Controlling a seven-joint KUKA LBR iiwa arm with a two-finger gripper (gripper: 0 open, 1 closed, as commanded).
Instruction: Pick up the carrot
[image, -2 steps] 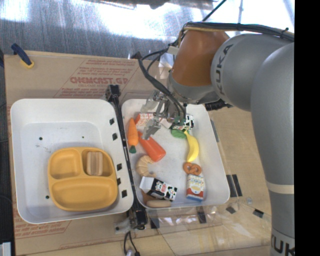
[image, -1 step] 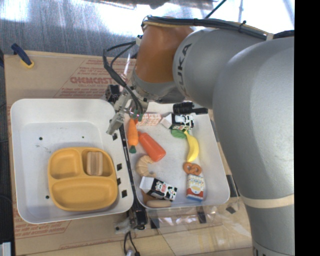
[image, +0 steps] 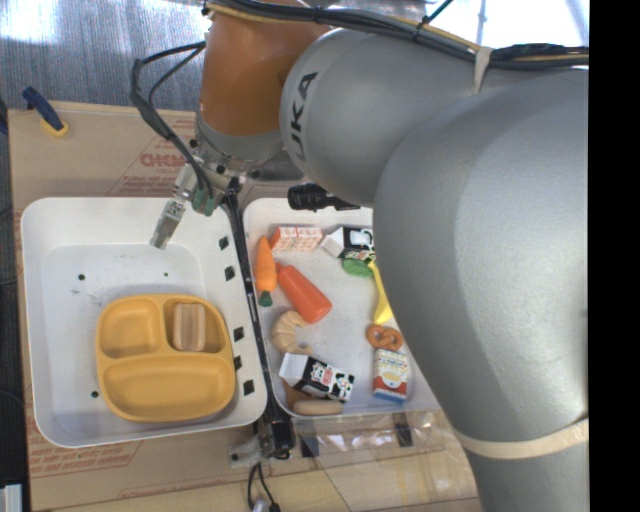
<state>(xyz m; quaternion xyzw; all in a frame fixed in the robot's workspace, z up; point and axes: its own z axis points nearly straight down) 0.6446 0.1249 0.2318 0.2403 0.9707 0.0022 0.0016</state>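
**Tool over the left bin, carrot in the right**

The tool hangs over the back of the left bin, tilted toward the left, and nothing sits between its tips; whether they are spread or pressed together I cannot tell. The carrot lies in the right bin, close to the wall shared with the left one, its green end toward the front; just beside it rests an orange bottle, and below that a croissant; a small milk carton lies near the front. A yellow divided plate occupies the left bin; the desk shows cardboard behind.
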